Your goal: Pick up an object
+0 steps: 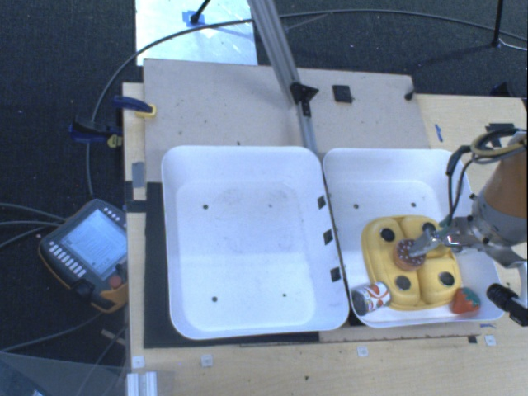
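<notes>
Gripper point(410, 252) reaching down onto the yellow, lobed plastic tray point(410, 264) in the right white bin point(351, 180), seemingly at the approach-and-grasp step.

It is hovering over a small brownish round object point(406, 256) on the tray's top; whether its pincer is open or gripping I cannot tell, so the next move calls for a confirmed closure before lifting. A small can point(370, 297) and a red-orange piece point(465, 302) are lying near the tray's front edge.
</notes>
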Tool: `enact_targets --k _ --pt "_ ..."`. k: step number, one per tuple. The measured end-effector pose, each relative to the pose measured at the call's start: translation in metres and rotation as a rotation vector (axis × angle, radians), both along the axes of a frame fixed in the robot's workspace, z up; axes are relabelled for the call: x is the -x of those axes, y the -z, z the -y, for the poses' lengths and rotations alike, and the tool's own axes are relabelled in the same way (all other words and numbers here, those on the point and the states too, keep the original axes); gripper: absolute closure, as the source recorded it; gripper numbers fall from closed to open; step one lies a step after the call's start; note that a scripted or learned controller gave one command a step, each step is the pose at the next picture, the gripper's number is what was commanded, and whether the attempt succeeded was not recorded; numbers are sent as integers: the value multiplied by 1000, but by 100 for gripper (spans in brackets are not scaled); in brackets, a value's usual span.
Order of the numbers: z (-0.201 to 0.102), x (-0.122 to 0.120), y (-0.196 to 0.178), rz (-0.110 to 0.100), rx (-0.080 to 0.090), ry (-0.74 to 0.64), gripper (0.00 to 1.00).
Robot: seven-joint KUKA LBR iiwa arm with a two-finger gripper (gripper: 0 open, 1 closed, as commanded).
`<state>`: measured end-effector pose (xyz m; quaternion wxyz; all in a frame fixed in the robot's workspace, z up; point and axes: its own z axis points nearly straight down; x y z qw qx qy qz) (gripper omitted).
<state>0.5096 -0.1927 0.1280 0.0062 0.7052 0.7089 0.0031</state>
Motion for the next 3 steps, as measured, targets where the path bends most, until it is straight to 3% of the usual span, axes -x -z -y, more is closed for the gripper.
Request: enact_targets --k 1,3 --pt "0 0 -9 0 -2 0 100" --pt "0 5 -106 -6 -2 1 100"
